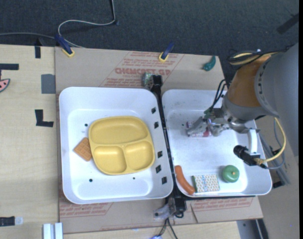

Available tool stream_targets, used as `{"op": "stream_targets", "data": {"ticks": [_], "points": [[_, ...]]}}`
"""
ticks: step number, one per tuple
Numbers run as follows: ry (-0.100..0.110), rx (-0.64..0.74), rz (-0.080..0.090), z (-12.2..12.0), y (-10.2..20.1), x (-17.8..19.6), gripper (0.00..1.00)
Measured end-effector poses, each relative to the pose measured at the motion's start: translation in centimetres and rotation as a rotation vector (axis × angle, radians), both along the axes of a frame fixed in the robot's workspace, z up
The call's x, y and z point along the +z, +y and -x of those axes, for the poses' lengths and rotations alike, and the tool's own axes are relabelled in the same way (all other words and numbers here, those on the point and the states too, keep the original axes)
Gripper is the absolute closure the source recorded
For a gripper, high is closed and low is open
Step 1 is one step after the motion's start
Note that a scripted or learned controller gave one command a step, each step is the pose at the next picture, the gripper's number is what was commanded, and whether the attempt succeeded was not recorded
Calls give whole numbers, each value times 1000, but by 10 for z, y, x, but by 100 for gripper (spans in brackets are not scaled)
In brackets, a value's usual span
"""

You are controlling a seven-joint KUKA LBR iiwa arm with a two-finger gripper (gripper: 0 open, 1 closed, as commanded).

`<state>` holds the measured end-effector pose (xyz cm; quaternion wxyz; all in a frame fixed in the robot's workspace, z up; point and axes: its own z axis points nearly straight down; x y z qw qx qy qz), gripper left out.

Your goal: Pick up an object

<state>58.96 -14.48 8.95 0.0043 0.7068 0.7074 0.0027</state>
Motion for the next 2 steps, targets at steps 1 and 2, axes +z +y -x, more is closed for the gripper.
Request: {"op": "stream_targets", "data": {"ticks": [1,2], "points": [[-8,0,1,-2,0,12,100],[-2,0,-1,-1,0,10,0]]}}
